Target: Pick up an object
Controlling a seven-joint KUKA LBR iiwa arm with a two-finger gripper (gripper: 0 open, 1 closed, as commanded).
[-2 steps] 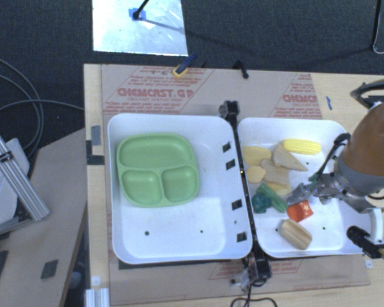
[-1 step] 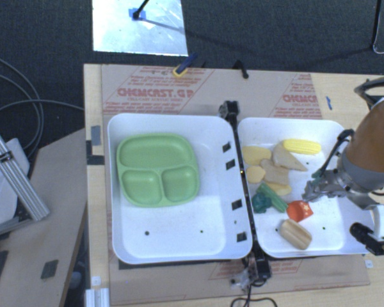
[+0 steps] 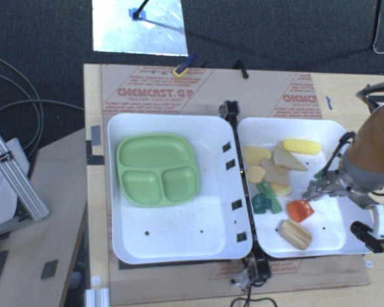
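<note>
Two white bins (image 3: 179, 248) are set on a cardboard-covered bench (image 3: 153, 88). A red toy (image 3: 300, 210) lies below the gripper (image 3: 312, 190), whose grip cannot be told.

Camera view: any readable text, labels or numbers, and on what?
"CHEMCAST GP", red print on the brown protective sheet behind the left bin; reads roughly so, slightly blurred.
A second red print of the same kind on the sheet behind the right bin, at: too blurred and slanted to read surely.
No text legible on the green tray, the food items or the arm.
</note>
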